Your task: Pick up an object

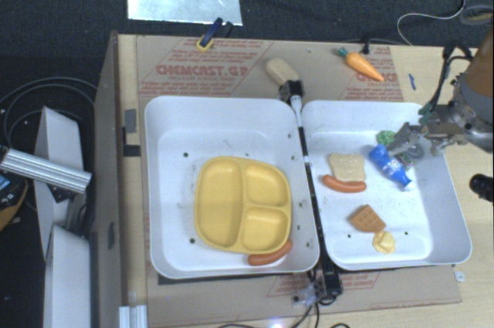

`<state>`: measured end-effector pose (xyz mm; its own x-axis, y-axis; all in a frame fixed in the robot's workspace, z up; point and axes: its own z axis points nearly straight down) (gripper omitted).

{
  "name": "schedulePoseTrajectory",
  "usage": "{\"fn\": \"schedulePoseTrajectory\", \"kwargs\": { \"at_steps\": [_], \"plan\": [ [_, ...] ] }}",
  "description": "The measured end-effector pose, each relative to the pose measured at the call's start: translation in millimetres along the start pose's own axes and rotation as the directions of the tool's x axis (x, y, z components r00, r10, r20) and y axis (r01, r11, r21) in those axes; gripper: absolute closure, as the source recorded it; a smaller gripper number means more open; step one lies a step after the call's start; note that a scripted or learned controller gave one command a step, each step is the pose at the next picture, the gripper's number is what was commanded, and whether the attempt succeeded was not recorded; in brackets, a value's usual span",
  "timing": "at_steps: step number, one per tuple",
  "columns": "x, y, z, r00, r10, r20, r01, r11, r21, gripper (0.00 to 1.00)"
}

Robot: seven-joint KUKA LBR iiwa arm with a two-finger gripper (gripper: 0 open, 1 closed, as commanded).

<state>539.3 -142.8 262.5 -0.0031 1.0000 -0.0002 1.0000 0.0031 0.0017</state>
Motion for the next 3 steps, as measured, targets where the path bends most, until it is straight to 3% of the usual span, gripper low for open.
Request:
{"fn": "schedulePoseTrajectory", "kwargs": {
  "at_steps": [1,2,3],
  "plan": [
    [25.5,-1.9,116.0,1.000,0.001,-0.001,-0.001,1.000,0.004,0.00],
    [32.1,-37.8,178.2,1.000,0.002,0.000,-0.002,1.000,0.001,0.00],
    [17.0,30.7,177.7,1.000,0.001,0.000,-0.001,1.000,-0.001,0.00]
  ]
}}
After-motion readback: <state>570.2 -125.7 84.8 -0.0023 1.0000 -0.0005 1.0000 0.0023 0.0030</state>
